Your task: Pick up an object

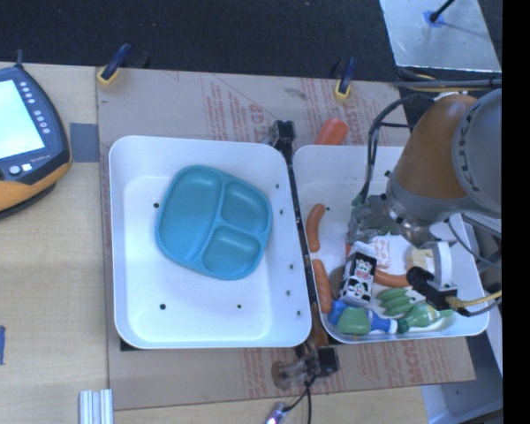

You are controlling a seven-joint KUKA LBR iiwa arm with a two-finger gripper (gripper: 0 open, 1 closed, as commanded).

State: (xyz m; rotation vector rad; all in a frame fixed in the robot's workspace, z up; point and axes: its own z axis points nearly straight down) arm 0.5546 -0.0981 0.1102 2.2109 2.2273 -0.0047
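At the near edge of the right bin (pixel 477 329) lies a crowd of small things: a blue and green toy (pixel 353 320), some green pieces (pixel 405 304) like toy vegetables, and a small carton with black and white cow spots (pixel 359 278) standing just behind them. An orange toy sausage (pixel 322 285) lies along the left wall of this bin, and a second sausage (pixel 314 225) lies a little farther back, near the same wall. Another orange sausage (pixel 390 277) lies just to the right of the carton.

The gripper (pixel 368 226) is low inside the right bin, just behind the carton and near a white and red packet (pixel 387 249). Whether its jaws are spread or pressed together I cannot tell, because the wrist covers them. The grey arm with the orange band (pixel 437 153) comes in from the right above the bin.

The left bin (pixel 124 237) holds a blue divided plate (pixel 215 223), lying flat with three compartments. Farther back, an orange object (pixel 331 132) lies on the brown board (pixel 203 104) behind the right bin. A tablet-like device (pixel 18 144) rests on the tabletop (pixel 40 281) at the far left.
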